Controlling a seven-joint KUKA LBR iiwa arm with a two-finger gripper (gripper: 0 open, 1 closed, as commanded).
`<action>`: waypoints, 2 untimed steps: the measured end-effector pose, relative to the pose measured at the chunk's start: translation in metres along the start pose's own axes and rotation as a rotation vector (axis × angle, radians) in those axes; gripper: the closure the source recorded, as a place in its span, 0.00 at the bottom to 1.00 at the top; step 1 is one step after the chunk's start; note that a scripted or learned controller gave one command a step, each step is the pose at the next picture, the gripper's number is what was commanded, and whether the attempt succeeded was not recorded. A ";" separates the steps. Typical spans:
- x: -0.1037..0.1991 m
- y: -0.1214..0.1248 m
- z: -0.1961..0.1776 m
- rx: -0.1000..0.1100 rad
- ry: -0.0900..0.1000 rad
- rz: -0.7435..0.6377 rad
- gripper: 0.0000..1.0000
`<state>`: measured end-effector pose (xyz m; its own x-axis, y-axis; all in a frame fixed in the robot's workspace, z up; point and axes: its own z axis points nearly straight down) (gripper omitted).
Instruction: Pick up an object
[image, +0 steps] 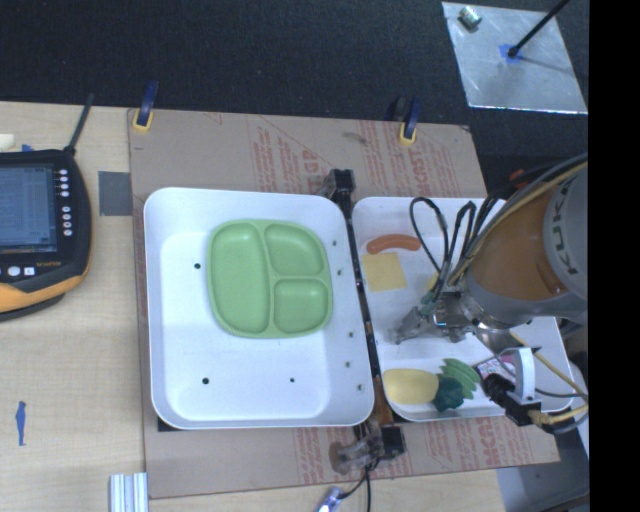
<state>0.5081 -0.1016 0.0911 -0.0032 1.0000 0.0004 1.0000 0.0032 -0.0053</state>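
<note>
Okay, gripper (415, 325) sits low inside right bin (400, 212), near bin's middle, at end of grey arm (525, 265) with orange band. Cannot tell gripper state from this angle; nothing visibly between its tips. Yellow square slice (384, 271) just above-left of gripper, red sausage (393, 243) above slice near bin's far wall. Yellow lemon-shaped piece (410, 386) below gripper at bin's near wall, green leafy toy (455, 383) touching its right side. Left bin (170, 330) holds green divided plate (268, 277), upright. Orange-edged handheld pendant (40, 230) on bench (70, 390), left of left bin.
</note>
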 end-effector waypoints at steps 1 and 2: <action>-0.008 0.110 -0.070 -0.005 -0.001 0.000 0.00; -0.061 0.071 -0.006 0.000 -0.001 0.000 0.00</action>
<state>0.5795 -0.1624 0.0970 -0.0036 1.0000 -0.0010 1.0000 0.0036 -0.0049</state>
